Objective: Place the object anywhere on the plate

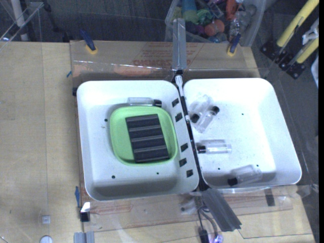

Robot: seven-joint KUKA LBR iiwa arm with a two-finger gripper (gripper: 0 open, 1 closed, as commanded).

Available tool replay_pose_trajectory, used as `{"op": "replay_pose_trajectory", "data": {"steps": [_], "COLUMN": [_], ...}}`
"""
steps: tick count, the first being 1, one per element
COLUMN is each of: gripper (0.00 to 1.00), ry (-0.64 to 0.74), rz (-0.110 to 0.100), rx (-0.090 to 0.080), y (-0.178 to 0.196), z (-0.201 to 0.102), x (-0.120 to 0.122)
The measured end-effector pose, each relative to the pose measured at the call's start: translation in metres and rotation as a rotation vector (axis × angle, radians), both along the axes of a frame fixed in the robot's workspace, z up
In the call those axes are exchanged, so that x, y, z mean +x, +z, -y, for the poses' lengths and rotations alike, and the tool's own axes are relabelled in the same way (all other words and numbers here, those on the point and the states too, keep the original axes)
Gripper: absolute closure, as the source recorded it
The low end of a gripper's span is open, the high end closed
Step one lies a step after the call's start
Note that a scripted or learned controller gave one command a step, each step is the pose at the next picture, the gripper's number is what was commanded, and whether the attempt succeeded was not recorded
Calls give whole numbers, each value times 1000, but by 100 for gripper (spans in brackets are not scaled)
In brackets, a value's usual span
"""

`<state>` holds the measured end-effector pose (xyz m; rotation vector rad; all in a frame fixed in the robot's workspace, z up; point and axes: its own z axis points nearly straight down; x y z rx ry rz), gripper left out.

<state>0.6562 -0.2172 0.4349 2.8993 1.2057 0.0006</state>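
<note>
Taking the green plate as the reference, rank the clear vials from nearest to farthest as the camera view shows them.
1. Vial in the left bin, lying along the green plate's far edge.
2. Vial cluster and single vial, both in the right bin just past the divider: too close to call.
3. Front vial, at the right bin's near side, farthest.

Even, fairly bright overhead light washes the two white bins (233, 92) almost to glare, with soft shadows along their near walls. The picture is slightly soft and grainy, and the dark background at top stays dim.
</note>
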Motion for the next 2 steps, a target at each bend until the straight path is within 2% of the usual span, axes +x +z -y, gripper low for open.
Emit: {"op": "replay_pose_trajectory", "data": {"steps": [1,2], "gripper": [0,0], "ry": [-59,-118], "rz": [-5,-6], "rx": [4,4], "y": [0,-62], "z": [2,1], "x": [-14,-4]}}
